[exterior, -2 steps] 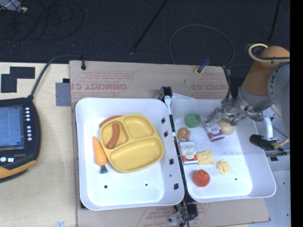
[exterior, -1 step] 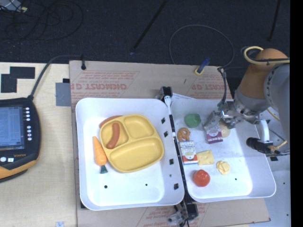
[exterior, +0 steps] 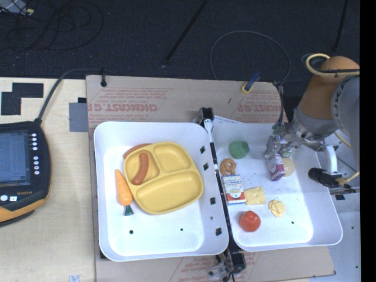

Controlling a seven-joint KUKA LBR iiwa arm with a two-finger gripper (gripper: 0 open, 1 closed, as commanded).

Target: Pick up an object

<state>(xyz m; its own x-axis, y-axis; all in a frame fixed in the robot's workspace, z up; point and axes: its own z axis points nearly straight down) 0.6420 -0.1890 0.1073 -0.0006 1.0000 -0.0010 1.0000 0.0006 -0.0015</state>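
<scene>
Cardboard sheet [exterior: 147,101] lies under the 2 bins. Teach pendant [exterior: 20,169] sits well left of it. Blue-and-yellow clip [exterior: 251,82] at its far edge. Black cables [exterior: 53,10] beyond.

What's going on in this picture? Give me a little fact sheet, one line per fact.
left bin: yellow divided plate with a sausage in one section; carrot beside the plate
right bin: green ball, donut, small carton, cheese wedge, tomato, small yellow piece, purple object
gripper: low over the purple object
off the bench: handheld control pad
</scene>
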